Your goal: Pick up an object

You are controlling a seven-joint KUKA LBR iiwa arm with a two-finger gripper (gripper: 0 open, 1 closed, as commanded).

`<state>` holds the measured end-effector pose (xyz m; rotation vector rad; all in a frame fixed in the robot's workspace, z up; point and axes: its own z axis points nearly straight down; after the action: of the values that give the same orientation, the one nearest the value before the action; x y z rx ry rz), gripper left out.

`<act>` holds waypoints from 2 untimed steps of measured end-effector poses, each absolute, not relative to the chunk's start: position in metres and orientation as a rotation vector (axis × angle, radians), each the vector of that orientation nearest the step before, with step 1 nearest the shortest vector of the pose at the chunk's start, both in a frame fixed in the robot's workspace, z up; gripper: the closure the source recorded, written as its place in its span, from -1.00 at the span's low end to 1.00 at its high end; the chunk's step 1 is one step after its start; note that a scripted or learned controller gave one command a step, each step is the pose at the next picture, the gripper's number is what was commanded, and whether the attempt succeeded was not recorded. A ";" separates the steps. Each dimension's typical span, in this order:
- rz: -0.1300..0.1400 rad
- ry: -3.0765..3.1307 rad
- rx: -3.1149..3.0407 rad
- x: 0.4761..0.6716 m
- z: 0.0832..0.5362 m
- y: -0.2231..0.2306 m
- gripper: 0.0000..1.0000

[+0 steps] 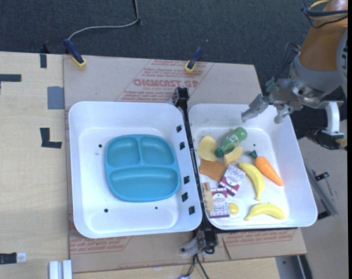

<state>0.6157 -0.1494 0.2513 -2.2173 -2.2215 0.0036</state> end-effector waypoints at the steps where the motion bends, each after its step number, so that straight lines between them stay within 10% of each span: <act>1: 0.005 -2.220 -2.216 0.629 0.140 -0.142 -1.00; 2: 0.002 -2.223 -2.221 0.623 0.085 -0.128 -1.00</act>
<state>0.6235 -0.1280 0.0851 -2.2211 -2.2232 0.0025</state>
